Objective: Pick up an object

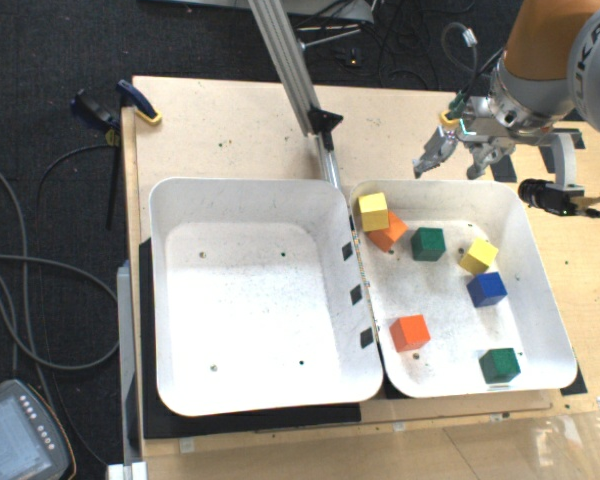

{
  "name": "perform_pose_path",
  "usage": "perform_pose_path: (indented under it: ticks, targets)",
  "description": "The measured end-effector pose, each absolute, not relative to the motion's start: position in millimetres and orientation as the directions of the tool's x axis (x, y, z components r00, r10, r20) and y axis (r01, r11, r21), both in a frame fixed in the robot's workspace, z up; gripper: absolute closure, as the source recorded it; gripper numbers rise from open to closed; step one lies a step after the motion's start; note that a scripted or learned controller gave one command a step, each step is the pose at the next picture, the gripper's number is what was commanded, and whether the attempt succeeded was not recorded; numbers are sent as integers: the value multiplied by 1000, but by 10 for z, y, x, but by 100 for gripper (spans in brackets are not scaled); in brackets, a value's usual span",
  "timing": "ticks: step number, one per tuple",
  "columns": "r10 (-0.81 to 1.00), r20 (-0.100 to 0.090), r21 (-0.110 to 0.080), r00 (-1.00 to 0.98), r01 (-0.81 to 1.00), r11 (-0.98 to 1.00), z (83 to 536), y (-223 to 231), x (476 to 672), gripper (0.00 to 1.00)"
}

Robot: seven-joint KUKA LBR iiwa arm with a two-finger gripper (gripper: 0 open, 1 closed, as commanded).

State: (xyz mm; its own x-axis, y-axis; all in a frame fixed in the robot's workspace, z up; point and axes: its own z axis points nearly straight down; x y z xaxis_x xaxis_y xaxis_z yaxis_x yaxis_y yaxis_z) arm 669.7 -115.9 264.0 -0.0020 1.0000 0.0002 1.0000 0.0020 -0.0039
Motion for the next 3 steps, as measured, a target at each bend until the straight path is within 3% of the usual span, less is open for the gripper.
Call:
perform_pose_path:
  ticks: [1,2,3]
  targets:
    - [1000,-1,0,-3,1000,3,2668,-1159,6705,0]
    - [1000,0,-6,-4,1000,4,2036,-1125,6742,0]
    - [1000,0,-6,0,1000,0,1509,-1077,6639,0]
